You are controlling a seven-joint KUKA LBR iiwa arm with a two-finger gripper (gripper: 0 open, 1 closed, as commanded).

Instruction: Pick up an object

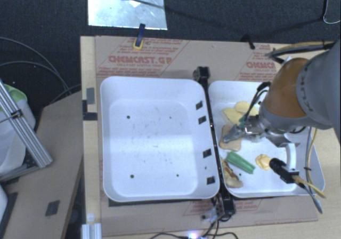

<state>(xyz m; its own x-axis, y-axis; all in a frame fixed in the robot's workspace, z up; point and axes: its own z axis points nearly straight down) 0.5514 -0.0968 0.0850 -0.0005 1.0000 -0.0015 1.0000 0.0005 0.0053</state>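
My gripper (232, 135) hangs low over the left part of the right bin (306, 182), its metal fingers pointing left toward the divider. Whether anything sits between them is hidden by the angle. Just below the gripper lies a green cylinder (240, 162). A small yellow piece (262, 161) rests to its right. Pale yellow flat pieces (237, 111) lie above the gripper, and a tan piece (229, 144) sits right under the fingers. A brownish object (232, 175) lies near the bin's front left corner.
The left bin (114, 94) stands beside the right one, with a black clip strip (205, 120) along the divider. A black and yellow cable (298, 179) trails across the right bin's front right. Cardboard (154, 54) lies under both bins.
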